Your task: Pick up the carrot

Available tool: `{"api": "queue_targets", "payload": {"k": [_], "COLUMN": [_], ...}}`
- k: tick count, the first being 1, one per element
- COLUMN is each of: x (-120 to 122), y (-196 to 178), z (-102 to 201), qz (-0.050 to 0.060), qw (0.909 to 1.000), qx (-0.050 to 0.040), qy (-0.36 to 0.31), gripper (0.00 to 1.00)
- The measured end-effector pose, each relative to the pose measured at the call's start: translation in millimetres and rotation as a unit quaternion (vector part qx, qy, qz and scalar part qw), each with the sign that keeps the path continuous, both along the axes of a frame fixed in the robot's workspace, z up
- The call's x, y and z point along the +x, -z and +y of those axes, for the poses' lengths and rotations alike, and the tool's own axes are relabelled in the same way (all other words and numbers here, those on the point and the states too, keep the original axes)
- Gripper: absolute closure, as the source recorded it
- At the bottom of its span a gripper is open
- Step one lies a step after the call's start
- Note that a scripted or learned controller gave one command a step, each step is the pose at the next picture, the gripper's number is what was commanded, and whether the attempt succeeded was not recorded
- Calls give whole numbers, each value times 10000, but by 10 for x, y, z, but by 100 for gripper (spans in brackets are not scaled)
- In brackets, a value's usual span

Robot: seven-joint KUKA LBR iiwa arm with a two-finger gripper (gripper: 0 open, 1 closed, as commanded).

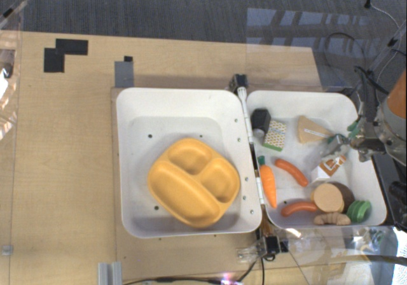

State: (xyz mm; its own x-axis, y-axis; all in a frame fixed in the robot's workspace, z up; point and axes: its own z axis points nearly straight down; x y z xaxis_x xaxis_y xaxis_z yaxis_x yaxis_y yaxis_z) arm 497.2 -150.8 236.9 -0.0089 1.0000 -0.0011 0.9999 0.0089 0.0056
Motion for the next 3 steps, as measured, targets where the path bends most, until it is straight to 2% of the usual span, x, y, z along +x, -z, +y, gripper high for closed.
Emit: {"api": "queue_targets", "payload": {"k": [1, 2, 3], "x": [-87, -80, -69], "y": [538, 524, 1396], "z": [956, 1258, 578], "qz": [21, 1, -27], "qw": [9995, 9987, 9987], "qx": [26, 13, -11], "qy": [308, 514, -514], "gripper": [0, 0, 0]}}
